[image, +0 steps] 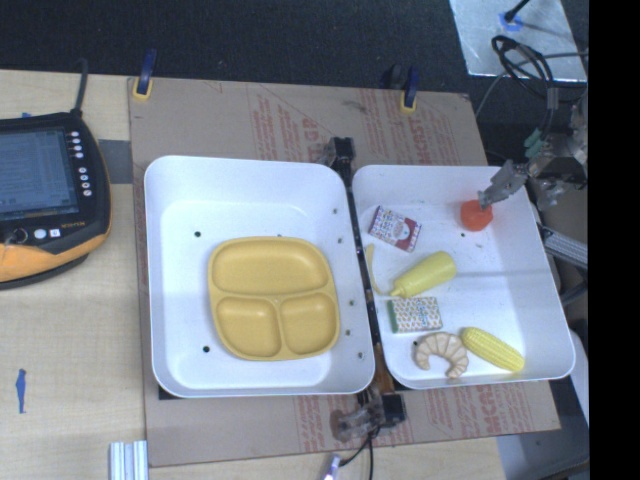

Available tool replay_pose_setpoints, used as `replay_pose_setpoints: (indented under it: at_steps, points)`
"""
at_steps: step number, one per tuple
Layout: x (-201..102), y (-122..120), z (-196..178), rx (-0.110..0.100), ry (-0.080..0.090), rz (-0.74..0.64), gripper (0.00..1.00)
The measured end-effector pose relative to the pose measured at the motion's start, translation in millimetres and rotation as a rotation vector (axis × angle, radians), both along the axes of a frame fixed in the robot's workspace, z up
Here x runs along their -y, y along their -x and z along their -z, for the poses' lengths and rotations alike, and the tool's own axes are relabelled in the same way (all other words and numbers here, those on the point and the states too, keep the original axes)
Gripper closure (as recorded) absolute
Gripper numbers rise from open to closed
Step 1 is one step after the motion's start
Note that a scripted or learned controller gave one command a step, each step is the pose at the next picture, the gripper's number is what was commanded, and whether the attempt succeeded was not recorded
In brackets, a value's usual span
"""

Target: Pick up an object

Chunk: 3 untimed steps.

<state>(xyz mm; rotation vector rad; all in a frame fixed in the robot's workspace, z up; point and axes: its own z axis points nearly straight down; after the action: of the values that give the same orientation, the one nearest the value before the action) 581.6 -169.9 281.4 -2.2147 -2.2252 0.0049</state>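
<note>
Your claw sits upper right of the frame, tip right at the small red-orange object; can't tell if it's clenched or released.

A wooden bench is carrying a cardboard sheet clamped at its far edge, with two white bins sitting side by side on it. A pendant is lying at the bench's left.
</note>
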Motion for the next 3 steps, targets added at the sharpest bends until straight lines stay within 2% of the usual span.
replay_pose_setpoints:
  at_steps: [1,3]
  points:
    - [-27,-10,190,-0.002,0.001,-0.002,0.0]
    - [-76,41,190,-0.001,0.0,-0.001,0.0]
